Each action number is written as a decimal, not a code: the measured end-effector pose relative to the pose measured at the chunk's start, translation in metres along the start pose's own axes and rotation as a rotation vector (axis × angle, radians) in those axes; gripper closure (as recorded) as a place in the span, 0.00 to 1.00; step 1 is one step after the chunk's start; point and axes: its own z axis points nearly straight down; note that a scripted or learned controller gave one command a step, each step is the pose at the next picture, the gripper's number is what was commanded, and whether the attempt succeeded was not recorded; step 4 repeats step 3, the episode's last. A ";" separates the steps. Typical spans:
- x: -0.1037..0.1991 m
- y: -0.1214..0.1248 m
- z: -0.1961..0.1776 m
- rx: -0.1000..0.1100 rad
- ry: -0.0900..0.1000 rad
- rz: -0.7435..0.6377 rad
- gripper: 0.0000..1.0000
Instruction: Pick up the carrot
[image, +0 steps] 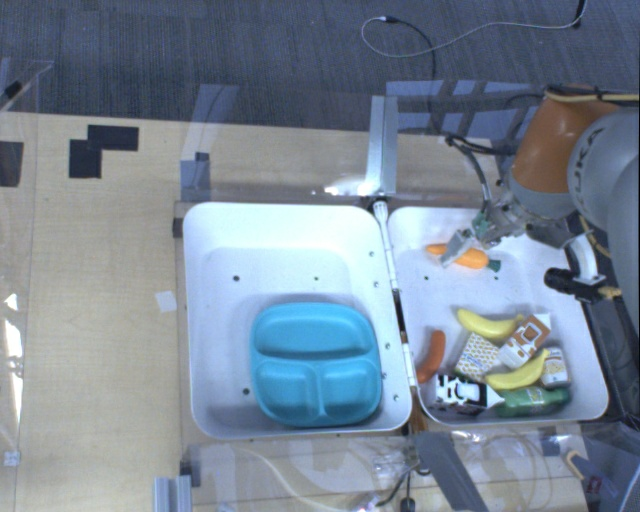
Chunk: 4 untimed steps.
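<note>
From my remote station I take the carrot (466, 258) as landmark: it lies in the far part of the right bin (594, 395), its long axis running nearly level across the view, the orange body stretching from a paler, narrower end at view-left to a small green stub at view-right. The gripper (470, 241) sits directly over it, slanting down from the arm (585, 150) that enters at upper view-right of the carrot; its metal tip overlaps the carrot's middle, but I cannot tell whether the jaws are released or clenched, nor whether the carrot lies between them. Nearer the camera than the carrot, in the same bin, I see a banana (487, 324), and beyond that a second banana (520, 373) at the near side. To the near view-left of the carrot, against the bin's left wall, a sausage (431, 356) stands nearly upright in the picture. A small carton (524, 340) lies between the bananas, and a green bottle (530, 401) rests along the near wall. Well to view-left of the carrot, the left bin (215, 250) bears a blue divided tray (315, 363).
</note>
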 end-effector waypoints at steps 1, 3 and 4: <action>0.001 0.002 -0.012 -0.004 -0.001 -0.005 1.00; 0.075 -0.003 -0.118 -0.004 -0.001 -0.155 1.00; 0.075 -0.003 -0.118 -0.004 -0.001 -0.155 1.00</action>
